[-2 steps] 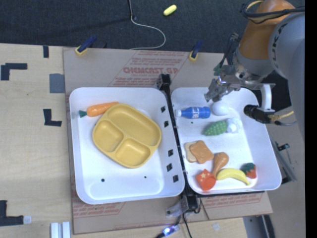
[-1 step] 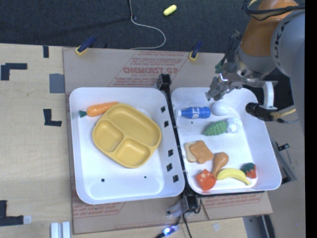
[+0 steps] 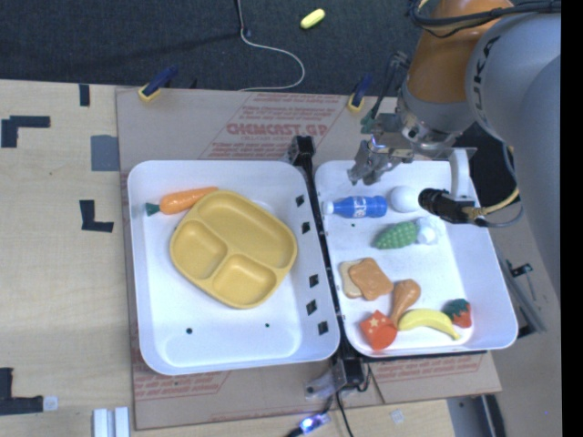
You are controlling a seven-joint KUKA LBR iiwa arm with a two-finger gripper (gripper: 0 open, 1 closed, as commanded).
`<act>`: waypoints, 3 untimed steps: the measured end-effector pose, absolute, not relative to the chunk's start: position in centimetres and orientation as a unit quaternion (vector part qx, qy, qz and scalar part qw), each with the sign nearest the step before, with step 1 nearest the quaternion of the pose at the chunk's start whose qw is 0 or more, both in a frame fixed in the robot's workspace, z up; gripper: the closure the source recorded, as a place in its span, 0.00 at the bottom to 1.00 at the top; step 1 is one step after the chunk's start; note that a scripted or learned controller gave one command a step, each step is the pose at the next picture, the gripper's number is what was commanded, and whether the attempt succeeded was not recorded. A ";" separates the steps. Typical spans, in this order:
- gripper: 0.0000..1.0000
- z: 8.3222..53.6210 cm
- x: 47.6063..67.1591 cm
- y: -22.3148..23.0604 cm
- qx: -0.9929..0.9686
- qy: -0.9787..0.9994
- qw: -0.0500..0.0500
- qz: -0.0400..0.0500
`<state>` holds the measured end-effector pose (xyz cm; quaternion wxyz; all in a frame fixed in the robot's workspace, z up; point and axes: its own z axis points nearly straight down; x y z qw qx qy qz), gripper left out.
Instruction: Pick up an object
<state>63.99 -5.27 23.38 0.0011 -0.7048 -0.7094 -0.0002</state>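
My gripper [image 3: 370,173] hangs over the far left part of the right bin [image 3: 481,264], just above the blue bottle [image 3: 359,208]. Nothing shows between its fingers. In that bin also lie a white egg [image 3: 402,198], a green textured piece [image 3: 395,236], a slice of toast [image 3: 365,279], a drumstick [image 3: 404,295], a banana [image 3: 428,321], a strawberry [image 3: 380,330] and a small tomato [image 3: 458,311].
The left bin [image 3: 155,326] holds a yellow divided plate [image 3: 233,248] and a carrot [image 3: 182,200]. A black divider [image 3: 314,235] runs between the bins. A black cable part [image 3: 446,205] juts over the right bin's far side. A yellow piece [image 3: 312,18] lies on the dark floor.
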 end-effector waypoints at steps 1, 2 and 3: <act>1.00 22.4 62.9 -0.8 -0.705 -0.709 0.001 0.001; 1.00 21.8 61.5 4.1 -0.705 -0.709 0.002 0.001; 1.00 21.5 62.0 9.9 -0.704 -0.710 0.001 0.000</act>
